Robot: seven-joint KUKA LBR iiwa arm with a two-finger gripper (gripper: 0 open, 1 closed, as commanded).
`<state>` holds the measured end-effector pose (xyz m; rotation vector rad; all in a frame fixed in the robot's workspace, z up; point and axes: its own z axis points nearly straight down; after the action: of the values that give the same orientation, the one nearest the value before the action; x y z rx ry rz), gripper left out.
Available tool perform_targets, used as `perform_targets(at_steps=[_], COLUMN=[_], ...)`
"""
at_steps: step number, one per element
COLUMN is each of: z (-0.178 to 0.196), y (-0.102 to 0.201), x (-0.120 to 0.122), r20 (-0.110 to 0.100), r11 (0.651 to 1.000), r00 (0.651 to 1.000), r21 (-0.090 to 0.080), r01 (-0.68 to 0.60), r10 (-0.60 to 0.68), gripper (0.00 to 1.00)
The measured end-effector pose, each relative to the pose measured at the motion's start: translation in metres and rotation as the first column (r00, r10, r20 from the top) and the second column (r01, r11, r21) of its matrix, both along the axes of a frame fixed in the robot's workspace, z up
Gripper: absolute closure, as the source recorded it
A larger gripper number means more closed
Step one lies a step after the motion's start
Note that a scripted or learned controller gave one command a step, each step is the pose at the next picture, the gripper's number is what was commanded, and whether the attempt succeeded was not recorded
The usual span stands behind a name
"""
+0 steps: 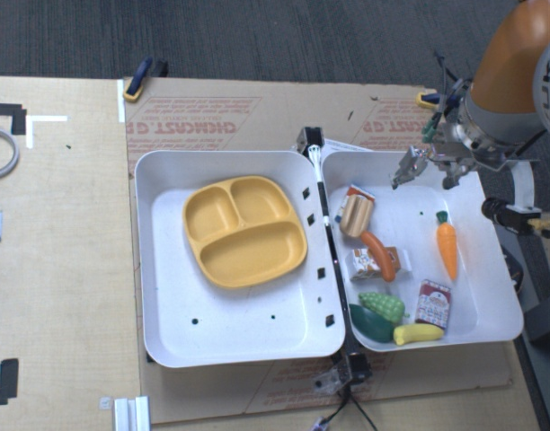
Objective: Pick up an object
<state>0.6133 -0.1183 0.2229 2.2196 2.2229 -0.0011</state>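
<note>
My gripper hangs over the far edge of the right bin, its two fingers spread open with nothing between them. Below it in that bin lie a carrot, a bread roll, a hot-dog sausage on a small packet, a red carton, a banana and green vegetables. The carrot is the closest, just below and right of the fingers.
The left bin holds a yellow divided plate. A black clip sits where the two bins meet at the far side. Cardboard lies under both bins, and the arm's orange band fills the upper right.
</note>
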Motion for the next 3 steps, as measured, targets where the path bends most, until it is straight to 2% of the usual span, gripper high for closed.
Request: perform_targets(at_steps=[1, 2, 3], z=[-0.124, -0.13, -0.13], y=[-0.024, 0.017, 0.01], x=[-0.021, -0.056, -0.092], r20=[0.0, 0.0, 0.002], r11=[0.968, 0.941, 0.834], r00=[0.968, 0.941, 0.834], r21=[0.0, 0.001, -0.001], r01=[-0.251, -0.339, -0.552], r10=[0.251, 0.339, 0.552], gripper=[0.0, 0.0, 0.0])
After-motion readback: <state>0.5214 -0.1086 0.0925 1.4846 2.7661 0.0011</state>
